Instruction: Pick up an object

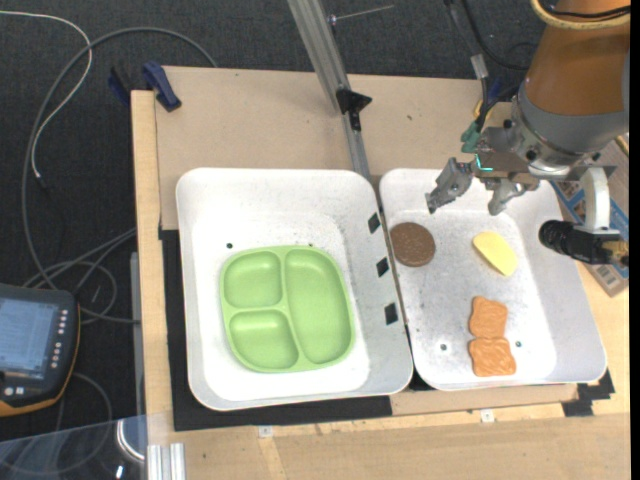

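Camera view: tan bench (250,118) on dark carpet bears two white bins; gripper (470,195), fingers spread and holding nothing, hovers over the right bin (560,298)

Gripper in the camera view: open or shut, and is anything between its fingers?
Open. The gripper hangs over the right bin with its two fingers spread apart, bare bin floor between them, nothing held.

A tan bench (250,118) bears two white bins (200,298).
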Action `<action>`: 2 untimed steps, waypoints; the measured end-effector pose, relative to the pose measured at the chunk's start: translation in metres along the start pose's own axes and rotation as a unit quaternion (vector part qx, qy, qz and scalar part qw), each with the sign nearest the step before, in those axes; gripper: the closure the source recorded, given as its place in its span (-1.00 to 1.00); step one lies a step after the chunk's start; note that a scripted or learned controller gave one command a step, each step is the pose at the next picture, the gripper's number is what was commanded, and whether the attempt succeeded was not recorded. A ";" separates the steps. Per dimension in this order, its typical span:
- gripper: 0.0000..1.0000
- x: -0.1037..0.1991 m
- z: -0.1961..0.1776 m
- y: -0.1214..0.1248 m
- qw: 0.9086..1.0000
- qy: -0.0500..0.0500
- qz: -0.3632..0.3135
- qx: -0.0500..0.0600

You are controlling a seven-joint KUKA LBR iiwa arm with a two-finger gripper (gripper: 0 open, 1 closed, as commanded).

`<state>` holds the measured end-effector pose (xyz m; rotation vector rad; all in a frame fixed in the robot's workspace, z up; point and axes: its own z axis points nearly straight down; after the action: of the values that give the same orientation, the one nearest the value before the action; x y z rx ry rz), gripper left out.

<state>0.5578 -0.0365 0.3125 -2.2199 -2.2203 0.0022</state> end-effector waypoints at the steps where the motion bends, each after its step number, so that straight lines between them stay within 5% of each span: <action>1: -1.00 0.054 0.099 -0.003 1.000 0.001 -0.002 0.004; 2: 1.00 0.052 0.083 -0.001 1.000 0.001 0.000 -0.001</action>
<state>0.5566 0.0151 0.2293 -2.2198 -2.2210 -0.0028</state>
